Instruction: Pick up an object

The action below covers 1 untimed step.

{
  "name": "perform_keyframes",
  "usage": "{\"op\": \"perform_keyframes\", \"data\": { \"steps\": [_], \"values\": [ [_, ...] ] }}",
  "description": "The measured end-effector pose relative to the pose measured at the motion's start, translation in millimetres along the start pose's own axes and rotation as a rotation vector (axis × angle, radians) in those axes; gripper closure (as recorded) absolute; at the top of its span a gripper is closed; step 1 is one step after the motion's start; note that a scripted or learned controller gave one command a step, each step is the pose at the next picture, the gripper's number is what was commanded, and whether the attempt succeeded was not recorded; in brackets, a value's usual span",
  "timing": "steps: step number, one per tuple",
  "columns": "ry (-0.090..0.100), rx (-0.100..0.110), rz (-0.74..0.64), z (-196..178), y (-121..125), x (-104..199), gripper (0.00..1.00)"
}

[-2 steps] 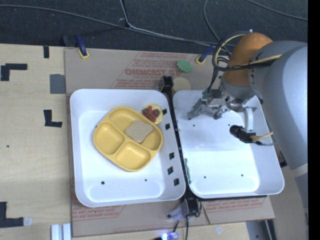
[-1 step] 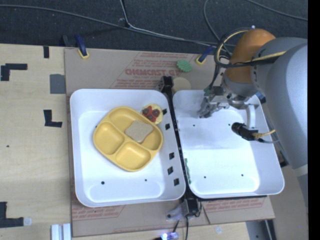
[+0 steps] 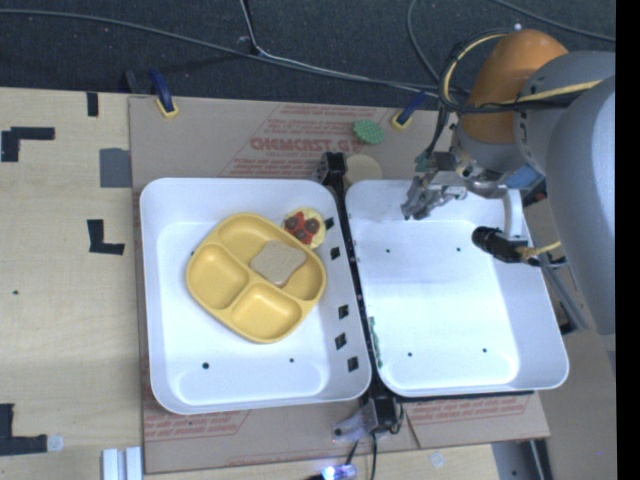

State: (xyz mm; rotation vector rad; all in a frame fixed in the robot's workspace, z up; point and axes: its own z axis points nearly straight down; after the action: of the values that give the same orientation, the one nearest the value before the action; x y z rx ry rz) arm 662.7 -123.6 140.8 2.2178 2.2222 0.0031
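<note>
- gripper (image 3: pixel 420 204) hangs over right bin (image 3: pixel 455 368), far left corner; finger state can't tell, nothing seen held
- yellow divided plate (image 3: pixel 257 276) in left bin (image 3: pixel 170 298)
- tan bread slice (image 3: pixel 277 262) on plate
- small red-and-yellow toy (image 3: pixel 305 225) at plate's far edge

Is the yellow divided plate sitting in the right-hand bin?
No, the yellow divided plate lies in the left bin, while the gripper hangs over the right bin.
</note>
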Motion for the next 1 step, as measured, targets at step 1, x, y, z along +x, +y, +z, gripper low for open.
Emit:
{"op": "perform_keyframes", "data": {
  "steps": [1],
  "values": [
    [0.000, 0.000, 0.000, -43.0, 1.7, 3.4, 1.00]
  ]
}}
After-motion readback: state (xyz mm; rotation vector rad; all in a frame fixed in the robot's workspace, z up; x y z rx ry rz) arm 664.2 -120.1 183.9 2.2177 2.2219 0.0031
